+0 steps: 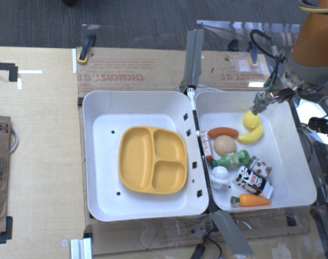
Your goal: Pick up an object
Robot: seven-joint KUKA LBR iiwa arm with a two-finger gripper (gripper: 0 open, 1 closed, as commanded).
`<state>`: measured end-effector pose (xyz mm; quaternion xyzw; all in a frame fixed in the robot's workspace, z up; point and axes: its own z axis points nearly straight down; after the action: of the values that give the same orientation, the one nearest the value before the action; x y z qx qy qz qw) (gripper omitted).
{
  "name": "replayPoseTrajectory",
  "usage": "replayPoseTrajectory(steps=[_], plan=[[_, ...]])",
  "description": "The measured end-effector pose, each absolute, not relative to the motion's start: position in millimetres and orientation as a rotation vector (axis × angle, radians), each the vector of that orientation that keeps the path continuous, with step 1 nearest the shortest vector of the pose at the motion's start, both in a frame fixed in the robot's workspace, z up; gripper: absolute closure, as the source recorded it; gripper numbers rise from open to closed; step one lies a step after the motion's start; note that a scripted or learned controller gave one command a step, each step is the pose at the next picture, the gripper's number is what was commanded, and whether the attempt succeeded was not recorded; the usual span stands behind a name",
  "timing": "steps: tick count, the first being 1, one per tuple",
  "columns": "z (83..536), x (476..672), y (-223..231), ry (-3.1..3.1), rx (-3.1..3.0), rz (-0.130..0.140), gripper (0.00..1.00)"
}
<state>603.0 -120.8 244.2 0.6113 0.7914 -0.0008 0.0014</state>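
The right bin (293, 144) holds several toy foods: a yellow banana (251, 128), a red sausage (223, 132), a tan round bun (225, 144), a green bottle (232, 159), a white piece (219, 174), a black-and-white cow-print carton (254, 179) and an orange carrot (252, 200). My gripper (259, 106) hangs at the back of the right bin, just above the banana's upper end. Nothing shows between its tips.
The left bin (99, 144) holds a yellow sectioned plate (153, 159). A grey divider post (194, 58) stands behind the seam between the bins. Cardboard lies behind both bins, and a brown paper bag (0, 171) sits at far left.
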Motion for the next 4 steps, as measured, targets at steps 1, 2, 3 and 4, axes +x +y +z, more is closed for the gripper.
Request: replayPoseTrajectory(steps=[1, 2, 3, 4], plan=[[176, 522.9, -131, 2.818, 1.391, 0.000, 1.00], [249, 507.4, -157, 3.049, 0.737, 0.000, 1.00], [276, 497.6, -183, 3.135, 0.016, -0.001, 1.00], [255, 538.3, -176, 3.126, -0.267, 0.001, 1.00]])
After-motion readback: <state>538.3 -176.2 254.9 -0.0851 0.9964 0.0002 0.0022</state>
